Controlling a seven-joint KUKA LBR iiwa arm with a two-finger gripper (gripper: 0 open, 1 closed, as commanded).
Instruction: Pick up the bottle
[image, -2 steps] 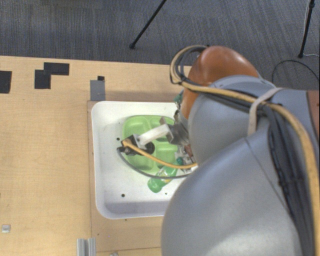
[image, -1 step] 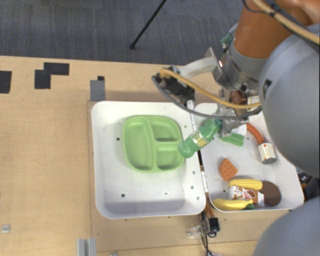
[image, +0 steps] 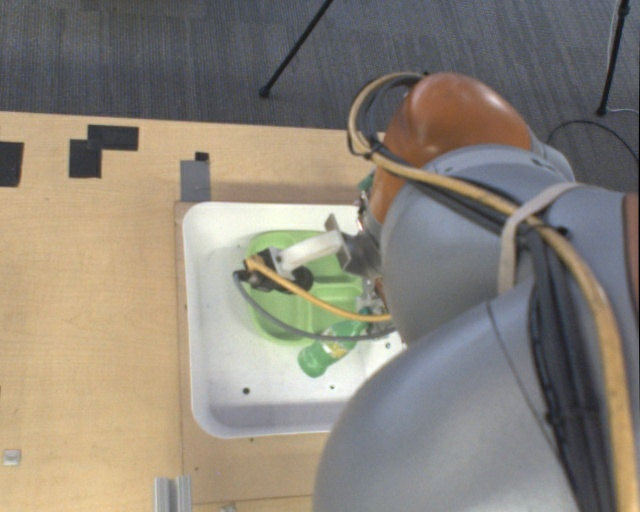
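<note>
Grey arm (image: 480, 350) overhangs the hand (image: 366, 288), grip untellable; green bottle (image: 320, 358) lies just beside it.

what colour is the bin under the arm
The bin is white, seen best in the camera view.

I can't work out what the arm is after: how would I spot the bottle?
Find the white bin under the grey arm. At the lower edge of the pale green bowl in it, a small bottle pokes out beside the arm. It is a darker, deeper green than the bowl.
</note>
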